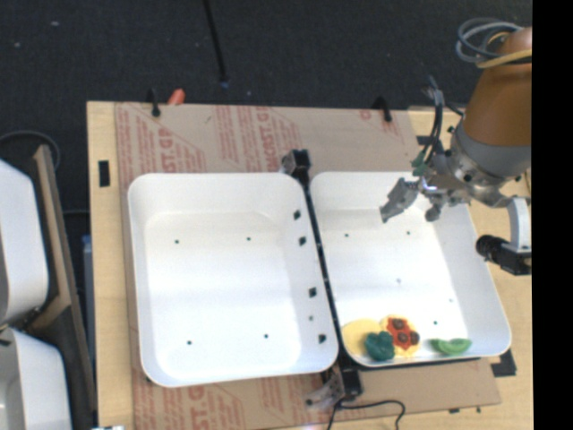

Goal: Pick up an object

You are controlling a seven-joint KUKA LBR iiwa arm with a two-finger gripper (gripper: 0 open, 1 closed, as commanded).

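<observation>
Three small objects [398, 337] lie along the near edge of the right bin [466, 267], none lifted. End effector [419, 200] hovers over that bin's far side, fingers apart, holding nothing; the pick is not yet made.

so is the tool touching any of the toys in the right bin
Apart. The camera view shows the tool near the right bin's far end, with bare white floor between it and the toys clustered at the near edge.
</observation>
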